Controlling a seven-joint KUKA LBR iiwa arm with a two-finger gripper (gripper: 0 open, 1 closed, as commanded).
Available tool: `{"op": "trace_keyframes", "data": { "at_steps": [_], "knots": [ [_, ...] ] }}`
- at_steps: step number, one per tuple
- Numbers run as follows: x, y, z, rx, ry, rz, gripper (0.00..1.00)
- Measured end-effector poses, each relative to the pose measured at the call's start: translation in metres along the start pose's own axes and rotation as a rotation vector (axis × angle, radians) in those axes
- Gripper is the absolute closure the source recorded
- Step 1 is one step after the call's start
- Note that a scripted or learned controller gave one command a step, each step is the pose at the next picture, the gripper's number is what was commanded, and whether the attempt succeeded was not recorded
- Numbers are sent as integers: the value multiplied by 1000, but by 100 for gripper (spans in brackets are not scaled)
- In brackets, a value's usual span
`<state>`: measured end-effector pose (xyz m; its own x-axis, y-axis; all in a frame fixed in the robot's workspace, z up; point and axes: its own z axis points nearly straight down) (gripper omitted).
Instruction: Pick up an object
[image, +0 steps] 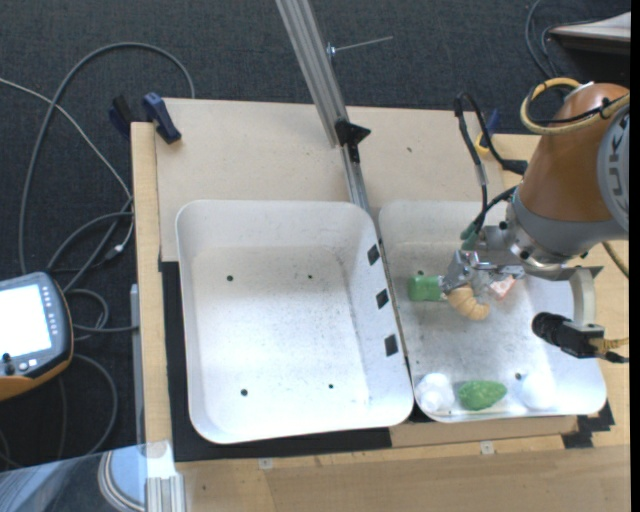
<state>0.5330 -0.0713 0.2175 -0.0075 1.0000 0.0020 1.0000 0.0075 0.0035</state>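
pincer (468, 283) over tan lumpy object (470, 303) | beside green block (425, 289)

The arm (572, 170) has a broad orange band over a grey wrist section. Black cables loop near it, and one yellow cable curves over the top. The gripper (470, 270) is small, of silver metal.

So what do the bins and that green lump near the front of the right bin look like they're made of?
The bins look like thin moulded plastic: matte white, rounded corners, raised rims, grey scuff speckling. The green lump looks soft, perhaps foam or fabric: dull, irregular, no shine, though it is too small to be sure.
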Motion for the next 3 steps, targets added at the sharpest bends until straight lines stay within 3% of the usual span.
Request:
{"op": "trace_keyframes", "data": {
  "at_steps": [1,3],
  "knots": [
    [52,34,0,1,1,0,100],
    [135,78,-2,1,0,1,100]
  ]
}}
